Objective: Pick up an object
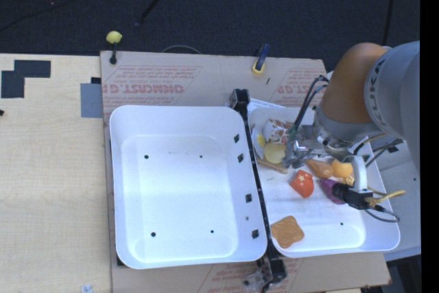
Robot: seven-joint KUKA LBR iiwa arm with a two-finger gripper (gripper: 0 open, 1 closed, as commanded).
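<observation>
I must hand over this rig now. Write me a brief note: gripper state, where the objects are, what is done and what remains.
Gripper: low in the right bin, among the objects at its far left; nothing seen held.
Objects, all in the right bin: pale yellow round item by the gripper, red tomato-like item, orange piece, purple item, tan toast-like piece near the front.
Done: the arm has reached the pile.
Left: grasp one object and lift it.

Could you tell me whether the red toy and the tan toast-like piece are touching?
Apart. The camera view shows bare white bin floor between the red toy and the tan piece.
</observation>
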